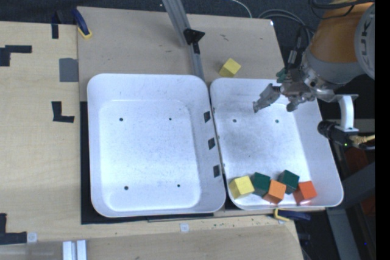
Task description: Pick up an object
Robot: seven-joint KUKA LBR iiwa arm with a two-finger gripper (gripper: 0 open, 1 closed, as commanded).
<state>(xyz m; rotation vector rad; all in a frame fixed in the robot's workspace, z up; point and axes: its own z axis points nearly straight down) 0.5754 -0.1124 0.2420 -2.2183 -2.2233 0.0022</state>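
My gripper (275, 103) hangs over the far part of the right bin (256, 143), its two fingers spread open with nothing between them. Several small blocks lie along the bin's near edge: a yellow block (242, 186), a dark green block (261, 182), an orange block (276, 191), a second green block (289, 179) and a red-orange block (305, 190). They sit well below the gripper, apart from it.
The left bin (146, 143) stands beside the right one. A loose yellow block (230, 67) lies on the bench behind the bins. A grey metal pole (173, 3) slants down to the bins' far junction. The arm's orange band (341, 15) is at the right.
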